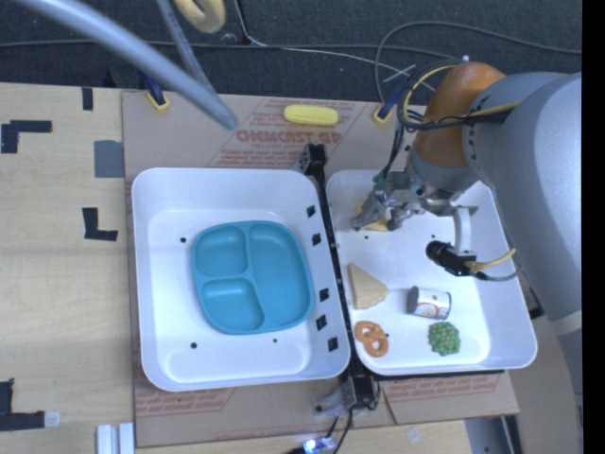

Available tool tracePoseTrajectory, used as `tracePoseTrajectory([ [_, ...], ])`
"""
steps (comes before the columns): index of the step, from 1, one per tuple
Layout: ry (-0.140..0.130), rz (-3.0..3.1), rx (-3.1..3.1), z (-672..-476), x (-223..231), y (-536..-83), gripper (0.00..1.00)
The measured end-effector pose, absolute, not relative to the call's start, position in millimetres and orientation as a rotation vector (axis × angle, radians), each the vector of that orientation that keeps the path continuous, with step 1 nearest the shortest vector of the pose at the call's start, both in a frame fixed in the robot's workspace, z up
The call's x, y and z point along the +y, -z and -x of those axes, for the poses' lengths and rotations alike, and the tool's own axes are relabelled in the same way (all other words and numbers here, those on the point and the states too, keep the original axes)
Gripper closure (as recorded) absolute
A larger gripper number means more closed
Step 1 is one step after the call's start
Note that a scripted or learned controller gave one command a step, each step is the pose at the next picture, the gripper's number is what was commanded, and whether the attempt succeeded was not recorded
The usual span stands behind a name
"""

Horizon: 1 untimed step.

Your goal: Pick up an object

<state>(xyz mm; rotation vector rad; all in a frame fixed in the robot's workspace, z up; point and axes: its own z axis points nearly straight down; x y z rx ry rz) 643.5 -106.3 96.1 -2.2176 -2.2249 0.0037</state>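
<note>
In the right bin (501, 348), toward its far left corner, the gripper (381, 211) sits low over a small yellowish item (376, 223), touching or nearly touching it (whether the jaws are apart or closed, and whether they hold it, I cannot tell). Nearer the camera in the same bin lie a pale wedge (367, 287), a pretzel (371, 338), a small can (428, 302) on its side and a green broccoli piece (443, 338), all apart from the gripper. The left bin (151, 253) holds a blue divided plate (252, 276). A yellow banana-like piece (310, 114) lies on the cardboard beyond the bins.
</note>
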Motion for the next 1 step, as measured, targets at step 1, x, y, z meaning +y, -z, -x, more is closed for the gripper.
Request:
tracePoseTrajectory([
  [1,0.002,2.221,-2.223,-635.6,-105.6,-142.6,1.00],
])
